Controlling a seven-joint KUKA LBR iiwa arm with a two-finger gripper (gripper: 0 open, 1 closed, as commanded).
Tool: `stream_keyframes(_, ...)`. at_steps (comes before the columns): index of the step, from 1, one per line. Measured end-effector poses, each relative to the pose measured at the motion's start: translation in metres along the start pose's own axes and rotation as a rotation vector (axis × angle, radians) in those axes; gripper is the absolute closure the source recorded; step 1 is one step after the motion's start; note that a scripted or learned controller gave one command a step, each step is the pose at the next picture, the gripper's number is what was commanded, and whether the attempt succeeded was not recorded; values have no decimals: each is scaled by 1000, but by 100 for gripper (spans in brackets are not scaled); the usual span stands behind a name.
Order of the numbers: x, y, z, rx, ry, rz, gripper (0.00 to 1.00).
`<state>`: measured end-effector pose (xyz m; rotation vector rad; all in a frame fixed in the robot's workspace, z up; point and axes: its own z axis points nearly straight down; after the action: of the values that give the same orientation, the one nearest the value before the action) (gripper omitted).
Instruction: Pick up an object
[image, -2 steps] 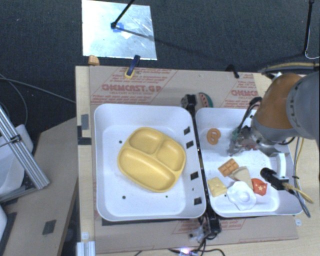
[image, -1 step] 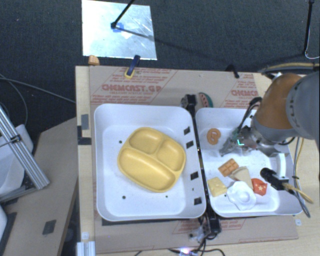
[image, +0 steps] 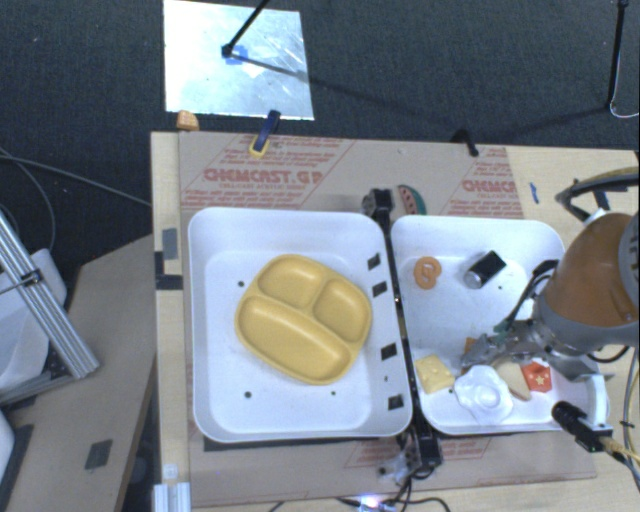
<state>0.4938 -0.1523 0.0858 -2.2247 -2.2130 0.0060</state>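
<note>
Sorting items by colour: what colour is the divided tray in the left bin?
Yellow; the divided tray shows clearly in the camera view.

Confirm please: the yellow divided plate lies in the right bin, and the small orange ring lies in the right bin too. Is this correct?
Not quite. The camera view shows the yellow divided plate in the left bin, not the right one. The small orange ring does lie in the right bin.

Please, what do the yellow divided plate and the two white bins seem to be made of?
The yellow divided plate with three compartments looks like moulded plastic with a matte finish: its colour is even, its ridges are rounded, and it shows only soft highlights. The two shallow white bins seem to be thin formed plastic, smooth and slightly glossy, with rounded corners and rolled rims. Coated metal cannot be excluded.
</note>
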Motion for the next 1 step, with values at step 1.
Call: stream_keyframes(1, 10, -5, -106, -17, -3, -10, 0)
